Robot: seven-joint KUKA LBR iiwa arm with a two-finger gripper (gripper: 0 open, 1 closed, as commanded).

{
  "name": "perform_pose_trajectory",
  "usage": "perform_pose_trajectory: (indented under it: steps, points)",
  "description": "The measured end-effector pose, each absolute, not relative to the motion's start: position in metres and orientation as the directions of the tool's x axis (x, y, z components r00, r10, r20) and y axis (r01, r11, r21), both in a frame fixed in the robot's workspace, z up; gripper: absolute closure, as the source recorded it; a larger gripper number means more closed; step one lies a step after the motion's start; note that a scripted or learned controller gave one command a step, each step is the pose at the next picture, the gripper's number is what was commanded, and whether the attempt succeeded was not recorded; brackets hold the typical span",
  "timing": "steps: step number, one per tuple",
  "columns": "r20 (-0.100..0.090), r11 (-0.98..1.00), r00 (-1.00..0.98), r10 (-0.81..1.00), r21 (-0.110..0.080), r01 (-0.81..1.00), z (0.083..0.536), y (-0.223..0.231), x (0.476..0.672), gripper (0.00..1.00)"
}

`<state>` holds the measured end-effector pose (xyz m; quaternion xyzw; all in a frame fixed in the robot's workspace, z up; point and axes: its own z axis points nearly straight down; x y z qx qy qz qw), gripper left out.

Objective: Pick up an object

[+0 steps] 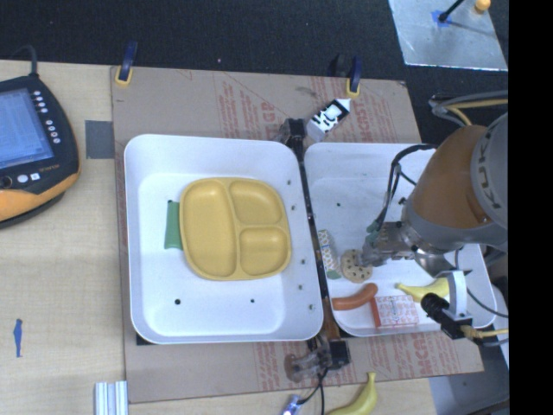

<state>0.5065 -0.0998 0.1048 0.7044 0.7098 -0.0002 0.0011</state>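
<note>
My gripper (370, 251) reaches down into the right bin (346, 175), its tip right beside a round tan cookie with dark chips (353, 266) near the bin's left wall. An orange sausage-shaped toy (355, 296) lies just below the cookie. A red and white packet (397, 311) rests at the bin's front edge, and a yellow banana piece (418, 290) lies to its right under the arm. A small patterned stick (326, 252) lies along the divider.
The left bin (147, 232) holds a yellow divided plate (233, 227) with a green strip (173, 225) beneath its left side. A teach pendant (30, 145) sits on the bench at far left. Another banana (359, 399) lies off the bins at the front.
</note>
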Motion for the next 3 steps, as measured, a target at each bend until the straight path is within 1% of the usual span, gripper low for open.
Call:
perform_pose_trajectory:
  steps: [1, 2, 3]
  points:
    - [0.000, 0.003, -0.003, 1.000, -0.001, 1.000, 0.128, -0.109, 0.501, 1.00]
    - [0.000, 0.004, -0.004, 1.000, -0.001, 1.000, 0.128, -0.109, 0.501, 0.00]
    - [0.001, 0.007, -0.007, 1.000, -0.005, 1.000, 0.091, -0.106, 0.503, 0.00]
